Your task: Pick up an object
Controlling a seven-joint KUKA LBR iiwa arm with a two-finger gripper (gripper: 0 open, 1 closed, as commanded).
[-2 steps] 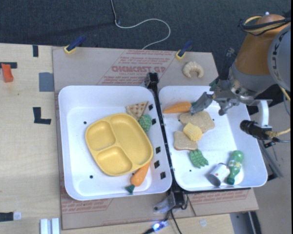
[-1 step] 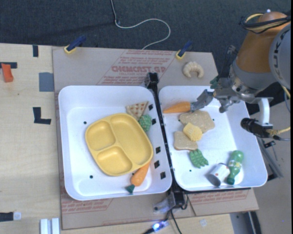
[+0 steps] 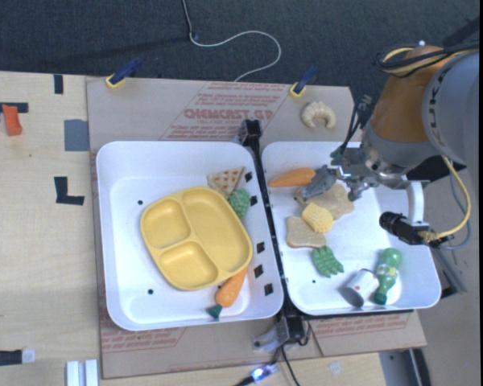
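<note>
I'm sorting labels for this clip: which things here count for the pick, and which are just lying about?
For the pick:
hand, low in the right bin
under or beside it: carrot, corn, cracker
also in that bin: toast, bottle, can

Lying about:
yellow tray in the left bin
croissant on the cardboard
blue clamps

hand (image 3: 326,185) low in right bin (image 3: 419,296), beside carrot (image 3: 292,178).
</note>
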